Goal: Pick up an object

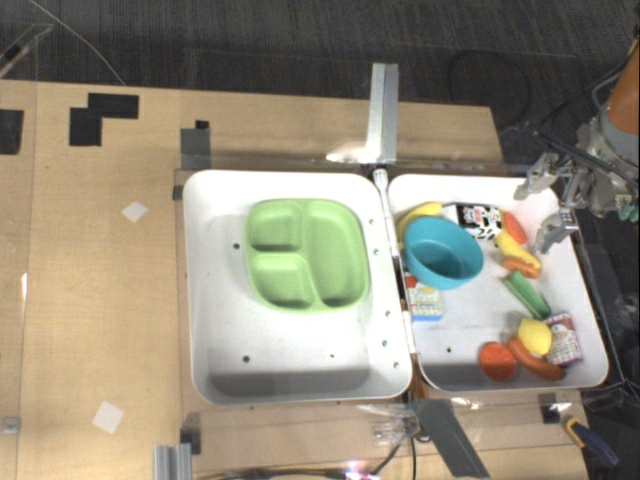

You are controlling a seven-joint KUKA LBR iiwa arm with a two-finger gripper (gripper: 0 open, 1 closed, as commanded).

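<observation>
Far left of the fingers lies the green divided tray [304, 253] in the left bin [205, 298]. The blue bowl [442, 251] is nearer. The fingers [550, 203] are spread, holding nothing; picking is not yet done.

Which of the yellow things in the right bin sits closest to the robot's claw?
The banana, lying by the bin's right wall just under the gripper. The lemon sits down near the front, and the third yellow piece hides behind the blue bowl.
</observation>
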